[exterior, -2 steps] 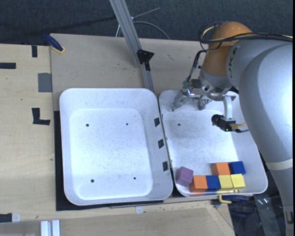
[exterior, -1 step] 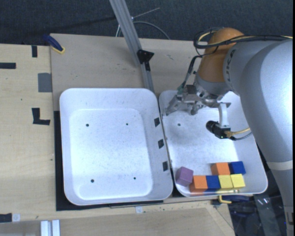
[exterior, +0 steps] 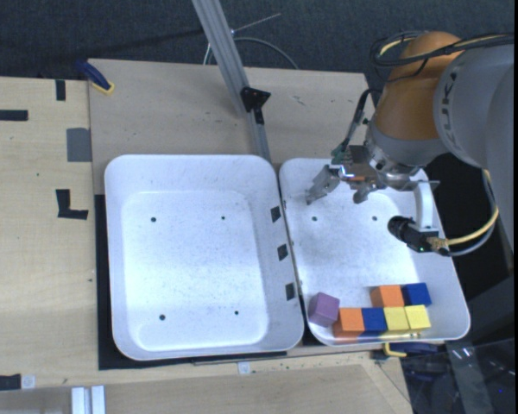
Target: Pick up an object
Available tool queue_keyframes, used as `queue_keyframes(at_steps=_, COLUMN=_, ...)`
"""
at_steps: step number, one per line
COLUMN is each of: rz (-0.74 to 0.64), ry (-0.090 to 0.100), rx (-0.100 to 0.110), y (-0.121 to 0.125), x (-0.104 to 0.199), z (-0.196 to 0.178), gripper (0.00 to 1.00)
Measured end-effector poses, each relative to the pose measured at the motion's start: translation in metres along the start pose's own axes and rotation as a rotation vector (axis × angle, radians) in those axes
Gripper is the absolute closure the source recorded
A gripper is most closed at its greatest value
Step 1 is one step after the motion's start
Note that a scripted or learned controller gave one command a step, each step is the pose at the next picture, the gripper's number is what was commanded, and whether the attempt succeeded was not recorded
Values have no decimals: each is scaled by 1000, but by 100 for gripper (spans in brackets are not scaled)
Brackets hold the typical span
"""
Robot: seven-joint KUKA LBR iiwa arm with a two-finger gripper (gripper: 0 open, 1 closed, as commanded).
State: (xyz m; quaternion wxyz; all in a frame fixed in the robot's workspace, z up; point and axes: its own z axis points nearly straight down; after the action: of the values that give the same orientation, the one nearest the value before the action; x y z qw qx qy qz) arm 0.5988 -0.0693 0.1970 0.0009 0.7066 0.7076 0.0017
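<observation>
Two shallow white bins sit side by side on the bench. The left bin [exterior: 194,257] holds nothing that can be picked. The right bin [exterior: 363,248] carries all the candidates, bunched along its near edge.

The arm [exterior: 432,84] enters from the right and hangs over the far half of the right bin. The gripper [exterior: 338,190] sits at the far-left part of that bin, fingers spread apart, nothing between them. One finger angles out toward the bin's left wall, the other points down into the bin.

Objects, near edge of right bin: a row of small blocks, touching or nearly so. Orange block [exterior: 351,319] and blue block [exterior: 374,318], then yellow blocks [exterior: 407,318], with a second orange block [exterior: 386,296] and second blue block [exterior: 416,293] just behind. The purple block [exterior: 325,308] stands slightly apart at the left end, tilted.

Key relation: the whole cluster lies toward the near edge from the gripper, well apart from it, across bare bin floor. The purple block lies most directly below the gripper in the view; the rest trail off to the right. Judgement: the purple block is the easiest target, since it has free sides, whereas the packed row leaves little finger room.
</observation>
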Motion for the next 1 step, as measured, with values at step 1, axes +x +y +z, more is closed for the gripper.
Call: queue_keyframes(at_steps=1, rz=-1, ry=0, rx=7, y=-12, x=19, z=5, gripper=0)
